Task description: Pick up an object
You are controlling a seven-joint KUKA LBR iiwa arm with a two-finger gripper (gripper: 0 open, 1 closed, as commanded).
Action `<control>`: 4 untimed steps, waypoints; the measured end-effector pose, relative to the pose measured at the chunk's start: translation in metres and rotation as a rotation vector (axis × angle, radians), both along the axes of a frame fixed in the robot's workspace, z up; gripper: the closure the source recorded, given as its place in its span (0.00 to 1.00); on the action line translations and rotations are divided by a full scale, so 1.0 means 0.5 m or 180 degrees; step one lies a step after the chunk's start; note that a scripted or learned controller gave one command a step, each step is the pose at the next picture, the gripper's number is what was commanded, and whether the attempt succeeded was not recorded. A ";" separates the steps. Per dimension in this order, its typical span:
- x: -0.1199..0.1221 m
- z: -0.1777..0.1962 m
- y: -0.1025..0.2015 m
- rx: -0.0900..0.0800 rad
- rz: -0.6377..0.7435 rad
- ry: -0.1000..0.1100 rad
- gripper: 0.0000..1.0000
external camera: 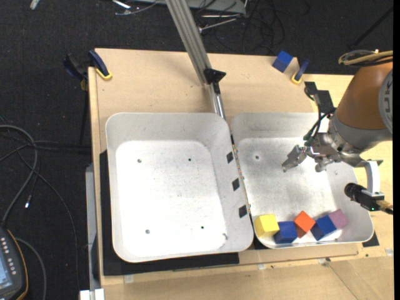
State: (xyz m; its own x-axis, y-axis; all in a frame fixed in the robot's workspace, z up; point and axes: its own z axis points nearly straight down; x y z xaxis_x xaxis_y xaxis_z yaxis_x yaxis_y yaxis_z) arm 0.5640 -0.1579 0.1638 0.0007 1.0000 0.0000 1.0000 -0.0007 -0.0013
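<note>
While the jaws (299, 157) hang over the bare middle of the right bin (275, 136), every block lies nearer the camera than they do, huddled along that bin's near wall. Nearest and lowest in the row is a blue block (286, 231), below and just left of the jaws' line, touching a yellow block (267, 224) on its left. An orange block (304, 222) sits directly below the jaws, wedged between that blue block and a second blue block (324, 227) to its right. A pale purple block (338, 218) ends the row, below and to the right of the jaws. All five lie well apart from the fingertips, with open bin floor between.

The jaws themselves point left and downward; they look slightly spread, with nothing between them, though the fingers are small and hard to read. Behind them, to the right, the grey wrist rises to the orange band (367, 95).

Left of the jaws lies the left bin (119, 130), touching the right one. Farther off, beyond the jaws, a blue block (283, 60) rests on the tabletop (156, 80) near its far edge.
</note>
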 end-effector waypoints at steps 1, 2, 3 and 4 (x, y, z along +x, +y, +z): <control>-0.025 0.024 -0.011 0.0001 -0.0003 -0.0003 0.00; 0.029 -0.022 0.014 -0.0001 0.0018 -0.0006 0.00; -0.033 -0.017 0.002 -0.0001 -0.0006 0.0002 0.00; 0.064 0.287 -0.049 -0.0014 0.0015 -0.0039 0.00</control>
State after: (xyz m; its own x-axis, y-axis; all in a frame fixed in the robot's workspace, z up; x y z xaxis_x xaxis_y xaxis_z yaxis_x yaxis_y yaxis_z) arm 0.5957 -0.1823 0.3071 -0.0038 1.0000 -0.0045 0.9999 0.0039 0.0108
